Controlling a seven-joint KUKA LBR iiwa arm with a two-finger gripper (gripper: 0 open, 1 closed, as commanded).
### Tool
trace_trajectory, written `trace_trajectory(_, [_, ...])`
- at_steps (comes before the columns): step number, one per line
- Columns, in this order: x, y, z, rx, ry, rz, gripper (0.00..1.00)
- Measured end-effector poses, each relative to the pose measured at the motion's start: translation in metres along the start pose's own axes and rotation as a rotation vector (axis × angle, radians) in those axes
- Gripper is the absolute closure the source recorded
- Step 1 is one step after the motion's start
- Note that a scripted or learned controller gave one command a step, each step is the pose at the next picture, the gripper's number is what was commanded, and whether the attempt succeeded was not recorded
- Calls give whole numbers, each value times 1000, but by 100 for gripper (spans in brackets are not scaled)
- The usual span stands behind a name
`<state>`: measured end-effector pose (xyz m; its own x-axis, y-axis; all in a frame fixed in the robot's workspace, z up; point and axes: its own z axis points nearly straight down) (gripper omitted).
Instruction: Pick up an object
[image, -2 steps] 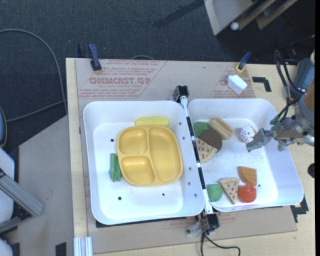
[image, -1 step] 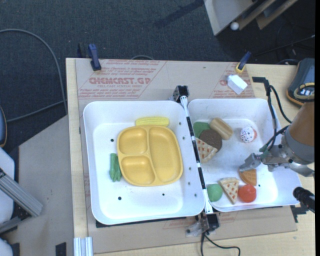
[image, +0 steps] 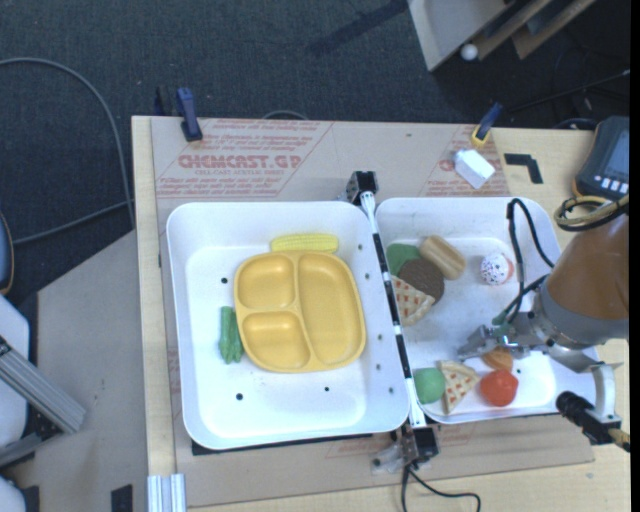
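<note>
Beside the pincer (image: 487, 342), tomato (image: 499, 388) and pizza slice (image: 457, 382) crowd.

Even, bright overhead light; the white bins (image: 200, 400) nearly blow out. Shadows are soft and short. Slightly soft focus, grainy throughout.

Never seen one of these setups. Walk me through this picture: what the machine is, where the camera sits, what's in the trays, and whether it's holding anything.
One camera, fixed above the bench, looks down at a slant. The grey and orange shape at the right is a robot arm; its gripper is down in the right bin. Whether it holds anything cannot be told from here.

The left bin holds a yellow divided plate, a toy corn cob above it and a green pea pod on its left.

The right bin holds toy food: a brown cookie, a bread roll, a white ball, two pizza slices, a red tomato and green pieces.
</note>
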<state>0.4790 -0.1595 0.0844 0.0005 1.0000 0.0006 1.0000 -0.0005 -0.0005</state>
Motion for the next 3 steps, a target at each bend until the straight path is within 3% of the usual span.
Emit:
trace_trajectory(1, [0,0,-10,-1,0,1,100])
trace_trajectory(2, [94,39,-100,-1,0,-2,100])
trace_trajectory(3, [158,53,-173,-1,0,-2,100])
